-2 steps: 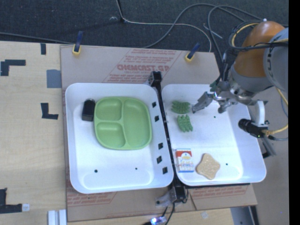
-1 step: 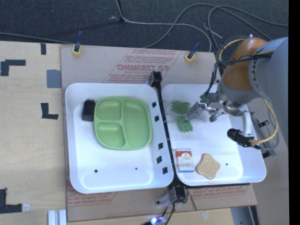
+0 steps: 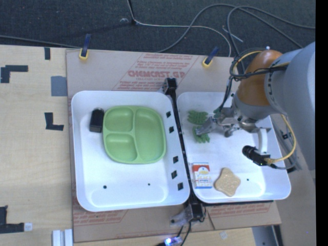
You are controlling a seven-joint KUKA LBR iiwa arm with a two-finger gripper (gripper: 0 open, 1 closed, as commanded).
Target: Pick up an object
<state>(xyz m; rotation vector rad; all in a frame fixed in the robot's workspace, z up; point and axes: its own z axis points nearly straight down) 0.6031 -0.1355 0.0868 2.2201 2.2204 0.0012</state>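
Landmark: the divider (image 3: 177, 132), the dark strip where the two white bins meet; every place below is given from it.
Left bin (image 3: 84, 152): it lies left of the divider and holds a green sectioned plate (image 3: 135, 134), which sits close to the divider, with a small black block (image 3: 96, 120) touching the plate's far-left rim.
Right bin (image 3: 271, 186): right of the divider, it carries three loose things and the arm's working end.
Green leafy toy (image 3: 200, 124): just right of the divider, in the upper part of the right bin; this looks like the thing being picked.
Red-and-white packet (image 3: 201, 176): just right of the divider, lower down, lying flat.
Tan biscuit-shaped piece (image 3: 227, 182): further right of the divider than the packet, just beside it.
Tool (image 3: 211, 123): it is low over the bin, its tips at the leafy toy's right edge; whether it is released or clenched I cannot tell, as the tips are too small and blurred.
Why so placed: the arm comes from the side away from the divider, so the tool meets the toy from its open side, probably to keep off the bin wall.
Step, as judged: a grasp attempt at the toy; no lift is visible yet.
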